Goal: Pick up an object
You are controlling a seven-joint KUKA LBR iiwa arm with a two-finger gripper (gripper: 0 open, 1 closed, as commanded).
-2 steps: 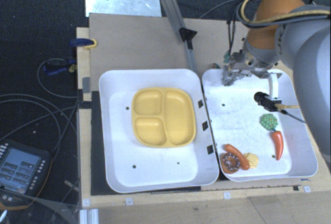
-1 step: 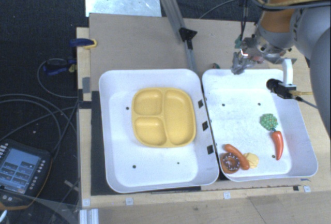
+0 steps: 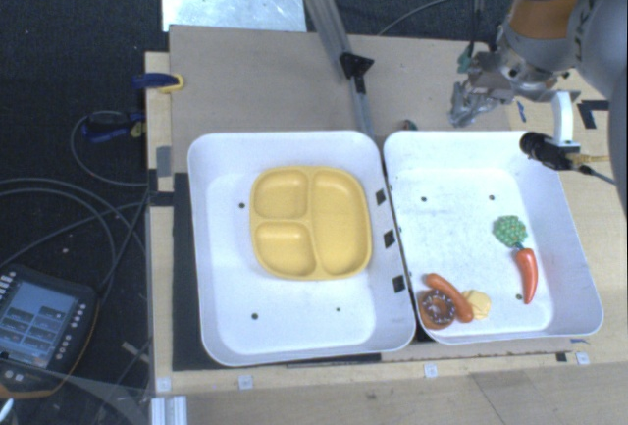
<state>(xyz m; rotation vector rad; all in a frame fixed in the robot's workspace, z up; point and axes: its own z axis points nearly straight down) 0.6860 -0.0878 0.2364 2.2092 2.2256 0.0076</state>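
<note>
The likeliest things to pick lie in the right bin (image 3: 559,217), all toward the lower right of the frame: a carrot (image 3: 527,274) with its long axis running nearly up-down in the picture, a broccoli piece (image 3: 509,231) touching or just above its top end, and near the bin's lower left corner a hot dog (image 3: 448,295) lying on a slant, a donut (image 3: 435,309) against it and a small yellow piece (image 3: 478,302) just to its right. That makes five small items, one of each, in two loose groups apart from each other.

The gripper (image 3: 469,109) hangs in the upper right of the frame, above the bench just past the right bin's far rim, so every item lies below it in the picture and somewhat right or straight down; the move ahead is, by my judgement, a reach toward the frame's bottom. Whether the hand is released or clenched I cannot tell; nothing shows held in it.

The left bin (image 3: 226,315) holds one yellow divided plate (image 3: 311,222) with three compartments. There are two bins and one arm.
</note>
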